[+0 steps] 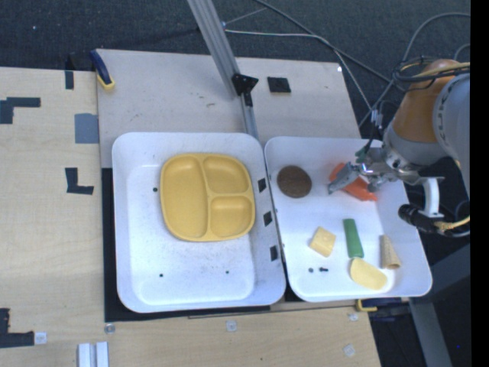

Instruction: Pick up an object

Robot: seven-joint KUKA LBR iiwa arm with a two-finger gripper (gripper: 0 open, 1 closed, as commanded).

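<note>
Fingers [353,176] splayed wide over flat orange-red piece [361,189], right of round brown cookie [293,181], apparently lining up a grasp.

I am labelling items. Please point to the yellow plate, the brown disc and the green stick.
yellow plate [206,197]: camera view, its middle divider.
brown disc [293,181]: camera view, top face.
green stick [352,238]: camera view, mid-length.

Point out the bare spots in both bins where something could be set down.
Left bin: bare floor below and left of the yellow divided plate. Right bin: a small patch below the brown disc. Its lower right is crowded: yellow block, green stick, cone; gripper over orange item.
</note>
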